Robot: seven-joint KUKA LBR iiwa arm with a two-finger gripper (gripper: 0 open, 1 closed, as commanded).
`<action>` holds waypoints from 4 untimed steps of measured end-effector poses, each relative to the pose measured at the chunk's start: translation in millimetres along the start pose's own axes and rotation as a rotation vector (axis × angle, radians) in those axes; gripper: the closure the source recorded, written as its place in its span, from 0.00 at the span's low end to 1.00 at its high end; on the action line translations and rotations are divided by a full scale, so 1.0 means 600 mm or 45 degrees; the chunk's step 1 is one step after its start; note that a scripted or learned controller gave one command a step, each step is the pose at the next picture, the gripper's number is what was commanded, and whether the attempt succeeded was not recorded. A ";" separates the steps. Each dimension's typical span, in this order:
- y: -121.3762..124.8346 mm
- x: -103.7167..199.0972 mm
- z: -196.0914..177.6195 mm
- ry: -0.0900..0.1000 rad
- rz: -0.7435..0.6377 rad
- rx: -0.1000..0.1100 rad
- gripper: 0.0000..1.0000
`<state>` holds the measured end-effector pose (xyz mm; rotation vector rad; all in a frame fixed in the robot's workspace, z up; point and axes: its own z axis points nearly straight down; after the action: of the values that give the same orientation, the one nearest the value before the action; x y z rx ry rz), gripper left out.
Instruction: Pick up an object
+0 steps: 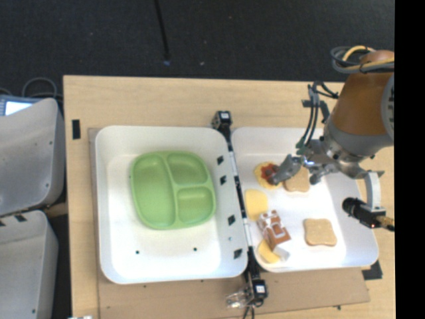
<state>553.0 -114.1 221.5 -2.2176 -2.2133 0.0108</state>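
a missed grasp is judged the main risk here: the items in the right bin (358, 254) are small and lie close together, so a descent slightly off line could nudge one aside or catch two at once. the gripper (300, 169) is seen low over the upper middle of that bin, and how far it is open cannot be told, nor can anything be seen held in it. a tan bread-like slice (297, 184) lies just below the gripper, touching or nearly so; it is judged the likeliest target. a red and yellow piece (267, 173) lies just to the gripper's left in the view, near enough to be knocked. a yellow round piece (255, 201) and a brown and white item (274, 228) are placed lower in the bin, near its left wall, and a second toast slice (319, 232) lies well apart toward the bottom. a green divided plate (174, 190) sits in the left bin (113, 258) on the worktop (80, 98), away from the arm.
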 end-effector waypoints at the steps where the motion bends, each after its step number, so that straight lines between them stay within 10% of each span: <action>1: 0.004 0.000 -0.010 -0.002 -0.004 -0.015 0.00; 4: 0.009 -0.013 0.201 -0.003 0.004 -0.016 0.00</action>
<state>557.2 -121.6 100.6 -2.2283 -2.2177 -0.0009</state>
